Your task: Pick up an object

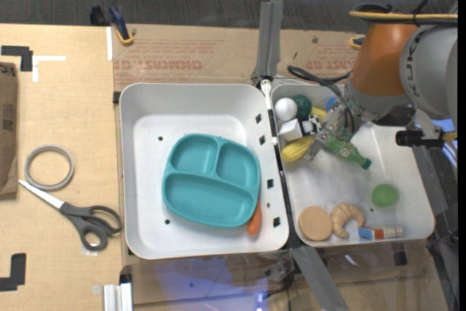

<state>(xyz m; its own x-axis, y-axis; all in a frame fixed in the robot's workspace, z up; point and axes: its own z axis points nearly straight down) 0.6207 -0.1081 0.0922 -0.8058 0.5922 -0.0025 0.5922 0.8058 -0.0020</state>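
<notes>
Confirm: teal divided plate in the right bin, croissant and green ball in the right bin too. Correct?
Not quite. The camera view shows the teal divided plate in the left bin, not the right. The croissant and green ball are in the right bin, as stated.

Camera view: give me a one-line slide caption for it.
KUKA arm's gripper lowered over clutter in the right bin near a green bottle; teal divided plate in the left bin.

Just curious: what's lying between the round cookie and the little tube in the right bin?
A croissant lies between the cookie and tube, seen in the camera view.
</notes>
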